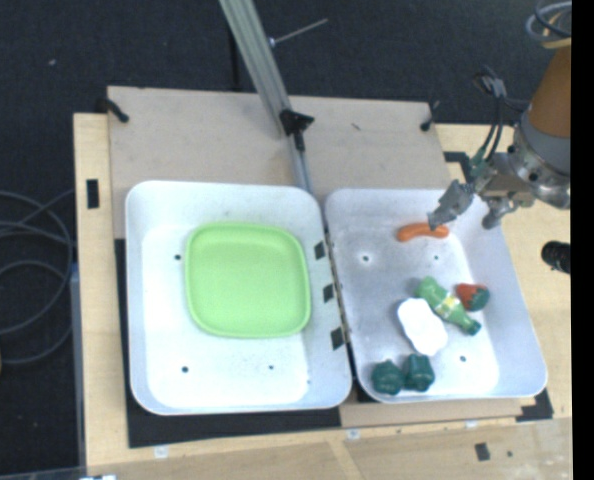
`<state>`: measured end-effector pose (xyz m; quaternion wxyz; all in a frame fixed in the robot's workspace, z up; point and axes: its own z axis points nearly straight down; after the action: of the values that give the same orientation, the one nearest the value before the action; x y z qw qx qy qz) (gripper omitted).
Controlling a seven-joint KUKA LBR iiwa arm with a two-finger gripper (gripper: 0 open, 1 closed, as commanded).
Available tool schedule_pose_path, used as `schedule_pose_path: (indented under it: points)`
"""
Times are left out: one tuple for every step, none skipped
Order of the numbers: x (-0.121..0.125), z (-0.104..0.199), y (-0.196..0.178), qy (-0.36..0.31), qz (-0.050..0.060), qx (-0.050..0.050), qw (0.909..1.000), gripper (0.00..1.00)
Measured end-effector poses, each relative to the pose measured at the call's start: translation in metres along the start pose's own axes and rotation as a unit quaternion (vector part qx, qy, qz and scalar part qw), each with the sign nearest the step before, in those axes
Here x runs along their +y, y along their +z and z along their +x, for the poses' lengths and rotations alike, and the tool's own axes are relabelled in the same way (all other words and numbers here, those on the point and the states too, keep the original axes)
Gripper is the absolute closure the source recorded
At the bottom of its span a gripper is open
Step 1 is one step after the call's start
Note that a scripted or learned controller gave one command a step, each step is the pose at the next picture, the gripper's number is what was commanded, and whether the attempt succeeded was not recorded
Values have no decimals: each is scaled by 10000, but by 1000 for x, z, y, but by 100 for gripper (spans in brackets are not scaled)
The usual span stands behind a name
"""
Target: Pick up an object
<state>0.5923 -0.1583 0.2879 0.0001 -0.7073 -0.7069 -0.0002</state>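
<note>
My gripper (470,212) hangs over the back right corner of the right bin (518,306). Its two fingers stand apart, so it is open, and nothing sits between them. The left fingertip (445,212) is just above a small orange piece (422,232) lying on the bin floor. Further forward lie a green bottle-shaped piece (449,308), a red piece (471,294), a white lump (422,326) and a dark green pair (402,374).
The left bin (137,218) holds a light green square plate (247,278). A slanted metal pole (262,58) rises from between the bins at the back. Cables lie on the floor at the left.
</note>
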Motion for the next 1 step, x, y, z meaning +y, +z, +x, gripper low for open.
schedule_pose_path:
  points:
    - [7, -4, 58, 2, 22, -1, 10000, 0]
